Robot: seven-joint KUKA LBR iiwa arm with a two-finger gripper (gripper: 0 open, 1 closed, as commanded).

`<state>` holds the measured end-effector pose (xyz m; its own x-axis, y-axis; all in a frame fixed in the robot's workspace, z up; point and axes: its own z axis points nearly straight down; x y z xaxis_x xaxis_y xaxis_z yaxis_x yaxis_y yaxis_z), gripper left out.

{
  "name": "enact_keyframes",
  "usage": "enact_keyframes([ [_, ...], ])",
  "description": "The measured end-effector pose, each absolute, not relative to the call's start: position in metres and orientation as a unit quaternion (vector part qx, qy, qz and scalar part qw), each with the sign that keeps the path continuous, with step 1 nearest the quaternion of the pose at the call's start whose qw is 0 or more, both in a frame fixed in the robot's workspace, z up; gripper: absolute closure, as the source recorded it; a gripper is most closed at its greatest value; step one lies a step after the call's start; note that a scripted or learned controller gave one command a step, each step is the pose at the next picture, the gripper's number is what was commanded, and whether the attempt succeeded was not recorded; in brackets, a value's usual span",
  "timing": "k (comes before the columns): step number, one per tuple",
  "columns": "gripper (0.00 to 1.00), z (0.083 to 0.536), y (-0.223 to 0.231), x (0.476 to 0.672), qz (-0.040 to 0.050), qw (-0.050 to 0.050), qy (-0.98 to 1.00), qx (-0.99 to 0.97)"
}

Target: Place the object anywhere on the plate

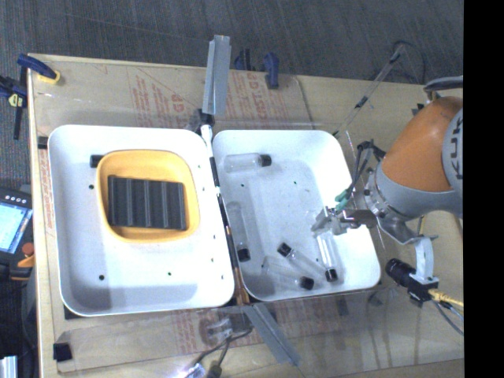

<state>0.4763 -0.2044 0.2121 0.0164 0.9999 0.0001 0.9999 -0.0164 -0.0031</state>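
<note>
Nearest the camera, the wooden bench [157,333] shows a bare tan surface with faint red printing and some loose cabling at its lower edge. Two shallow white bins with rounded corners sit on it side by side.

In the right bin [295,152], several clear plastic tubes with black caps lie scattered. One capped tube [295,256] lies near the lower edge with others just beside it; another [326,254] lies directly under the gripper. A further tube [246,162] rests near the bin's upper wall, well apart from the rest. The gripper [329,220] hangs low over the right side of this bin, on the grey arm with its orange band [421,152]. Whether its fingers are parted or closed cannot be told, and nothing is visibly held between them.

The left bin [79,266] holds a yellow-rimmed, rounded rectangular plate [146,162] with a dark ribbed centre.

Beyond the bench, blue clamps [270,68] grip the far edge, and dark grey carpet [118,14] covers the floor.
</note>
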Motion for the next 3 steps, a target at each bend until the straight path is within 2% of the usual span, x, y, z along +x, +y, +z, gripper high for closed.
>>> enact_keyframes([
  [1, 1.00, 0.219, -0.118, 0.477, 0.0010, 0.002, -0.743, -0.669],
  [2, 1.00, 0.240, -0.062, 0.513, 0.0011, 0.001, -0.809, -0.588],
  [3, 1.00, 0.209, -0.007, 0.551, 0.0006, 0.001, -0.842, -0.540],
])
